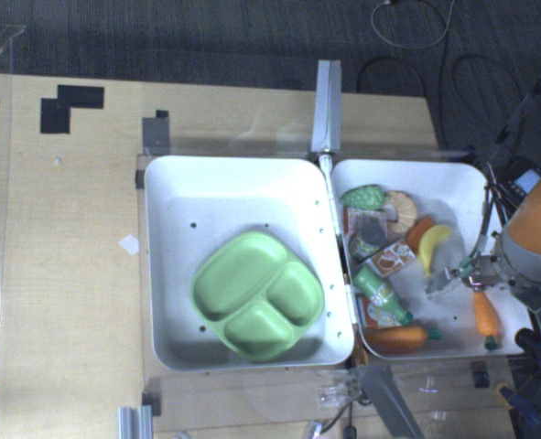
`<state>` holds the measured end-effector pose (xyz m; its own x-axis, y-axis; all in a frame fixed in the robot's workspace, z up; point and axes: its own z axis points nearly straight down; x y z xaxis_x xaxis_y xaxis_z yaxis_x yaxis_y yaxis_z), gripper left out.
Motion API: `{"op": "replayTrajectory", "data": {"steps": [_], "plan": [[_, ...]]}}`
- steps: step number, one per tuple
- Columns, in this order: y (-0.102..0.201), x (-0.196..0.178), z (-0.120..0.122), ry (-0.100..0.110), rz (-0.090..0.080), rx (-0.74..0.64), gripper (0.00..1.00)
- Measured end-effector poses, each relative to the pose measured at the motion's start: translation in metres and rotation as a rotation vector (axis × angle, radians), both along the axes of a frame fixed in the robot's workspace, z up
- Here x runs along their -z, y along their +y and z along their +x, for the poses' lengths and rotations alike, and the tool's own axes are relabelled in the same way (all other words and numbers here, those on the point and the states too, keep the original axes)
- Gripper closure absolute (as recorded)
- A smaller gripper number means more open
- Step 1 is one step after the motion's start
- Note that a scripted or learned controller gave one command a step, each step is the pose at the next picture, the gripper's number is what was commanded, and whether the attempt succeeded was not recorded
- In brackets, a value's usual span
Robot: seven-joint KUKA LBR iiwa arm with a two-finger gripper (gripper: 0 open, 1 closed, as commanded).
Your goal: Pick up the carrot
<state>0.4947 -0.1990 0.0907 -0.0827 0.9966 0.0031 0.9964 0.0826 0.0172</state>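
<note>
While the gripper (455, 277) hangs low inside the right bin (407, 170), near its right wall, the carrot (485, 315) lies loose just beside it, at that wall close to the near right corner. Whether the jaws are apart or together cannot be told. The carrot's long axis runs roughly far to near, green tip toward the near edge. This looks like the approach step. Next, the gripper would need to shift rightward, straddle the carrot's narrow width and descend. A second carrot-like toy (396, 338) lies along the near wall.
</note>
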Motion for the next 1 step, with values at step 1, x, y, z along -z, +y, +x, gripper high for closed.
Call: {"op": "replayTrajectory", "data": {"steps": [1], "plan": [[0.0,0.0,0.0,0.0,0.0,0.0,0.0]]}}
